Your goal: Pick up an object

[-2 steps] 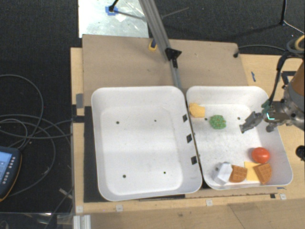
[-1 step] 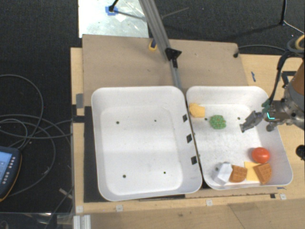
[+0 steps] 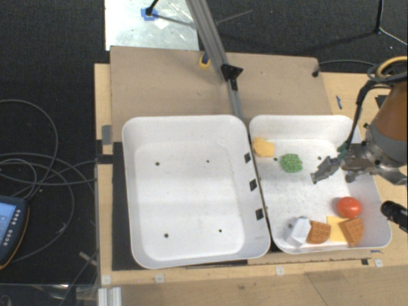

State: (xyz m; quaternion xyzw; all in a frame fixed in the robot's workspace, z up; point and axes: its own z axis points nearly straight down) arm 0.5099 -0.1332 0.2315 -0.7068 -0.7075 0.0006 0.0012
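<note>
Waffle pieces (image 3: 336, 230) front-right; gripper (image 3: 322, 170), grip unclear, hovers nr green toy (image 3: 291, 163). Approach step; next: descend, close.

Grey tripod pole (image 3: 210, 34) over brown bench (image 3: 159, 81), black cables (image 3: 38, 164) on dark carpet, tablet (image 3: 9, 225) far left

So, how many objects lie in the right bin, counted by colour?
Yellow: 2, a lump and a flat slab
Green: 1
Red: 1
Orange-brown: 2
White-grey: 1
Total: 7
</note>
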